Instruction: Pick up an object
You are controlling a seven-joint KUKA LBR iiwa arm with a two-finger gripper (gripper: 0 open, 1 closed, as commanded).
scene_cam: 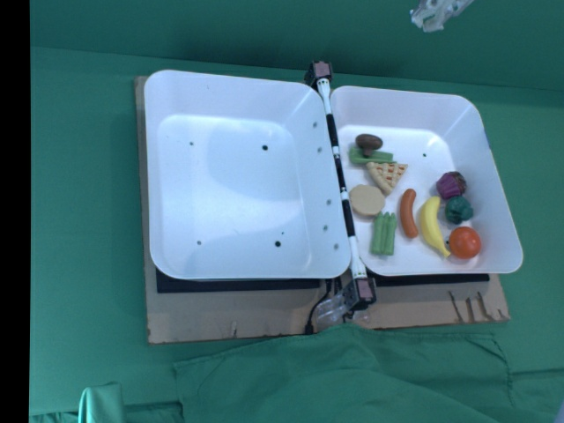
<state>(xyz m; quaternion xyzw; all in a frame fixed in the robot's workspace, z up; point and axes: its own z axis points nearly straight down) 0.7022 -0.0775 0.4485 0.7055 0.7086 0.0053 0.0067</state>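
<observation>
Nine toy foods (407, 208) lie in the right bin (471, 122); one end effector's (434, 9) opening can't be judged.

Green cloth is covering the bench (88, 192), with a cardboard sheet lying on it.

The cardboard sheet (238, 320) is lying flat on the cloth, its front edge notched at the right. A dark base (238, 284) is sitting on the cardboard, and the two white bins are resting side by side on it: the left bin (176, 100) and the right bin (480, 135), touching along a black-and-white striped bar (339, 183). Loose green cloth (352, 377) is bunching at the near edge.
</observation>
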